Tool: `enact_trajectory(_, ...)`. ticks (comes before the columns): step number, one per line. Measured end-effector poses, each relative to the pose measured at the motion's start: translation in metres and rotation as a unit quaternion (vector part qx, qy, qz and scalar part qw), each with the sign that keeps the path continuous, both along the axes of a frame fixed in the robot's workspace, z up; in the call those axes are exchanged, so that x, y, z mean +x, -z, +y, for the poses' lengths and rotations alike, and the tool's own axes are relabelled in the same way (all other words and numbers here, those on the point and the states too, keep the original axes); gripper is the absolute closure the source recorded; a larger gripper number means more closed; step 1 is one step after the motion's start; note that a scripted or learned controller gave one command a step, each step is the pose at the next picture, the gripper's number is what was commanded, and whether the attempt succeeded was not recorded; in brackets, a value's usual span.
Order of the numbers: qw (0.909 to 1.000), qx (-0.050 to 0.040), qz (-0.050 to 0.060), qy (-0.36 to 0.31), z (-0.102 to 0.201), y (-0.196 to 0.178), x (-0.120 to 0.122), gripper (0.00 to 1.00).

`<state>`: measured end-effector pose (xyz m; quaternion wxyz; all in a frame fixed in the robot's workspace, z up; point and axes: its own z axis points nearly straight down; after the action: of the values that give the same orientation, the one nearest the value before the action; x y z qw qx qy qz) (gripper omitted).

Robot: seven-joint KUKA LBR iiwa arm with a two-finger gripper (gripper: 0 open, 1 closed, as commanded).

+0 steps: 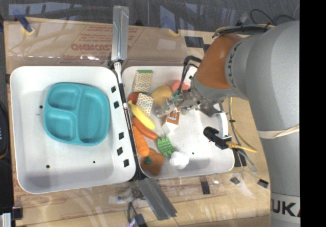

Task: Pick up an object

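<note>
The right bin (204, 157) holds several toy foods along its left side. Among them are a yellow banana (141, 116), an orange carrot (142, 143), a yellowish potato (161, 94), two patterned boxes (143, 80), a green piece (164, 146) and a white piece (179, 159). My gripper (172, 107) reaches in from the right and hangs low over the middle of this pile, just right of the banana and below the potato. A small orange and white carton (173, 118) lies directly at its tip. Whether the carton is touched is hidden.
The left bin (30, 170) carries a teal divided plate (77, 112). A metal divider (120, 32) runs between the bins. A red piece (178, 86) lies by the arm's wrist. A black part (216, 137) sticks out over the right bin's right side.
</note>
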<state>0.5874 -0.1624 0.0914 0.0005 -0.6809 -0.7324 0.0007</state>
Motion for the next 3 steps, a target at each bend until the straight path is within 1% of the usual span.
enact_trajectory(1, 1.0, -0.0002, 0.0, -0.003, 0.001, -0.011, 0.001, 1.0)
enact_trajectory(2, 0.9999, -0.0001, -0.002, -0.015, 0.034, -0.13, 0.038, 1.0)
enact_trajectory(3, 0.9655, 0.0009, 0.001, -0.261, 0.003, -0.074, 0.029, 1.0)
